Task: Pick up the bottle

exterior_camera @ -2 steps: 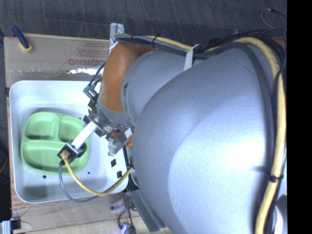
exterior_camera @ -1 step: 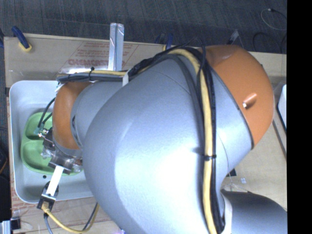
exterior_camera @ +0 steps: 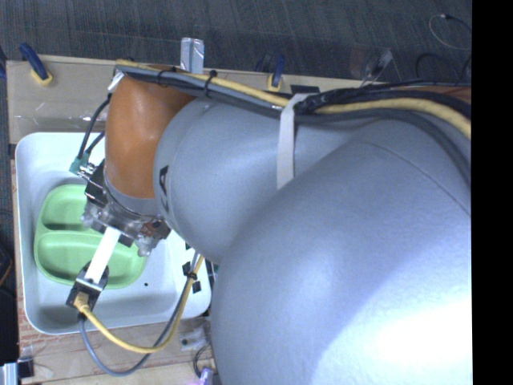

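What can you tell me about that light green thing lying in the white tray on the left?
The light green object lies in the left white bin, toward its left side. It looks like smooth, glossy plastic with rounded edges, and a shallow groove across it splits it into two lobes. It could be the bottle lying on its side, though no cap or neck shows. The arm's wrist hangs over its right part and hides it, so I cannot tell whether anything touches it there.
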